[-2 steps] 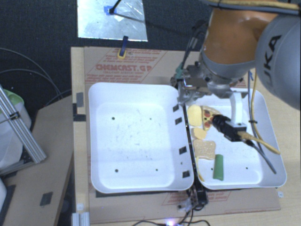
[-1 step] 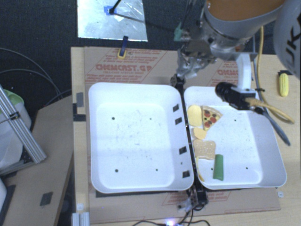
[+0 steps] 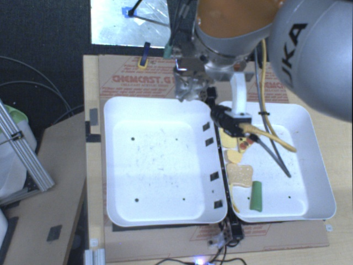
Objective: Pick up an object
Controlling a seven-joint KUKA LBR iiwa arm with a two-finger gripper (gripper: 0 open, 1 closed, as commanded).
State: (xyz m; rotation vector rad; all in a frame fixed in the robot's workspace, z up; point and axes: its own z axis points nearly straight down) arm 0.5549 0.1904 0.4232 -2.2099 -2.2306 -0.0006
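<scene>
Left bin (image 3: 154, 164): white, dark specks.
Right bin (image 3: 300, 148): white.
Block (image 3: 256, 196), 6 o'clock in right bin: green.
Slice (image 3: 241, 174): tan.
Piece (image 3: 234, 156): yellow.
Cardboard (image 3: 138, 79): brown, red lettering.
Arm (image 3: 314, 54): grey, black lettering, orange band.

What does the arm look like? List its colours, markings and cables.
The arm is rounded, glossy grey with black lettering on its side. An orange band sits above the wrist. The end effector is dull metal, and a yellow cable runs down beside it.
</scene>
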